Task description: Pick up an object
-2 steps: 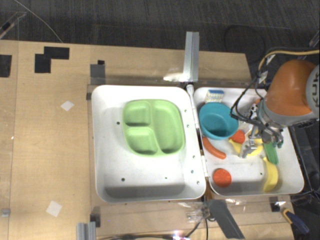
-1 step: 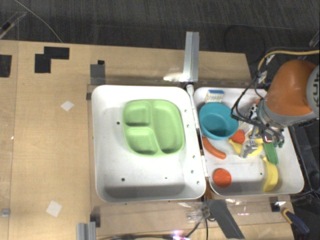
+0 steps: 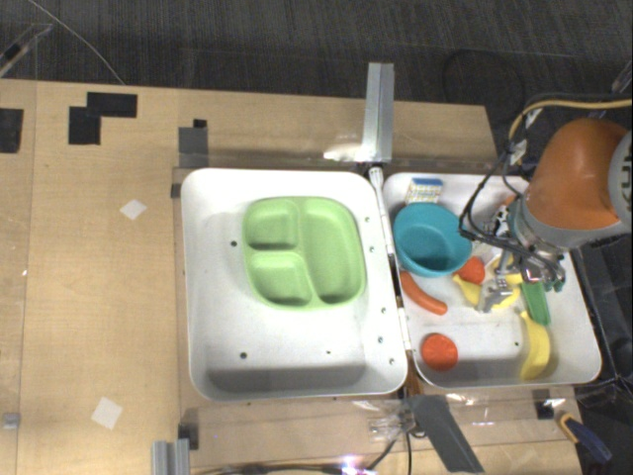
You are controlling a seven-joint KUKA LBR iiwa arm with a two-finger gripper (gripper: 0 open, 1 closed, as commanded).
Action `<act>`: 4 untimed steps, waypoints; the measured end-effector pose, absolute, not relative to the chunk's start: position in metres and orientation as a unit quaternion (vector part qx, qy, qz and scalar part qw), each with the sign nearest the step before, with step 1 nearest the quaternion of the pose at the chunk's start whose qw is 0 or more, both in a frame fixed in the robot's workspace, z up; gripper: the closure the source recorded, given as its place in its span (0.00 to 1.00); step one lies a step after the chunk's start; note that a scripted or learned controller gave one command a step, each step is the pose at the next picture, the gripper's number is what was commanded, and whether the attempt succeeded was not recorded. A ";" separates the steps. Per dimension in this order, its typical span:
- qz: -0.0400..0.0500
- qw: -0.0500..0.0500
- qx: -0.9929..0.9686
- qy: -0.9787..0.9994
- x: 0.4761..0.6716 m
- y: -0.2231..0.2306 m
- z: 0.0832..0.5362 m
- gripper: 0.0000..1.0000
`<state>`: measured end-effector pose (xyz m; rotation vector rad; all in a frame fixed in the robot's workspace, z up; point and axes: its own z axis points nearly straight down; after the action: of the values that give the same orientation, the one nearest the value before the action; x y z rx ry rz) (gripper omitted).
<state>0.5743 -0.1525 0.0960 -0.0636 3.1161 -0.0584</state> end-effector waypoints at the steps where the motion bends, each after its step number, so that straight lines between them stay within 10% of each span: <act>1: -0.019 0.012 -0.012 1.000 0.572 -0.151 0.096 0.00; 3: -0.022 0.010 -0.049 0.998 0.539 -0.143 0.097 0.00; 4: -0.004 0.016 -0.022 1.000 0.512 -0.103 0.095 0.00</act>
<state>0.5118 -0.1033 0.0947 -0.0699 3.1093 -0.0133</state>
